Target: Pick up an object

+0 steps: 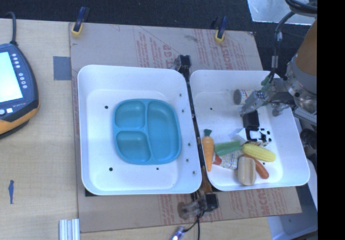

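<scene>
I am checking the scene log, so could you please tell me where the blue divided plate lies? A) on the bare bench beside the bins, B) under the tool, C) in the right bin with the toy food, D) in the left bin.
D: the plate lies flat in the middle of the left bin, while the carrot and corn lie in the right bin.

The objects lay in the right bin point(280, 179), clustered toward its near edge. A toy carrot point(208, 150) lay lengthwise against the bin's left wall, green top pointing away. A green pod-like piece point(229, 147) lay crosswise beside it, touching a yellow corn cob point(259, 152). A tan bread-like piece point(247, 171) stood nearest the front edge, an orange-red item point(262, 170) just right of it. A black-and-white piece point(260, 136) lay behind the corn.
</scene>
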`<state>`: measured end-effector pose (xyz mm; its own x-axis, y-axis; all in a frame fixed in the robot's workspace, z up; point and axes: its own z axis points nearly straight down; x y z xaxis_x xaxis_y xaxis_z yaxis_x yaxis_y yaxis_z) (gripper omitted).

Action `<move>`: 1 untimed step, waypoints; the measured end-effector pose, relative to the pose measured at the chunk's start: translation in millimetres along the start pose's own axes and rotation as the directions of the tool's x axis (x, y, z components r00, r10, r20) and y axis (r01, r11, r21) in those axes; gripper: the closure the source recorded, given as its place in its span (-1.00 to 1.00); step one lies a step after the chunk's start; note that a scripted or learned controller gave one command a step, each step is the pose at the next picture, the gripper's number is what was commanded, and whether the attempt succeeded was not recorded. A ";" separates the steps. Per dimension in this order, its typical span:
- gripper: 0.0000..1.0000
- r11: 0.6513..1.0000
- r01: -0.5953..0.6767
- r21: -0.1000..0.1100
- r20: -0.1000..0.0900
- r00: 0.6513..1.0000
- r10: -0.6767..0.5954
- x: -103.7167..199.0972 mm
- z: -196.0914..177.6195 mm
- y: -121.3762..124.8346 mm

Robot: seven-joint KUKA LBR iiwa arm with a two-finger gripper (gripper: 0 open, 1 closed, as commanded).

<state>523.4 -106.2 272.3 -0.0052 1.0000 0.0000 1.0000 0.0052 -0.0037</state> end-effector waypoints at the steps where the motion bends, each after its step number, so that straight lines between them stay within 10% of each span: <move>1: -1.00 1.000 -0.001 0.003 0.001 1.000 0.001 -72.0 102.2 6.6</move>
<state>530.1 -178.2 170.0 -0.0043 1.0000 -0.0012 1.0000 0.0043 -0.0067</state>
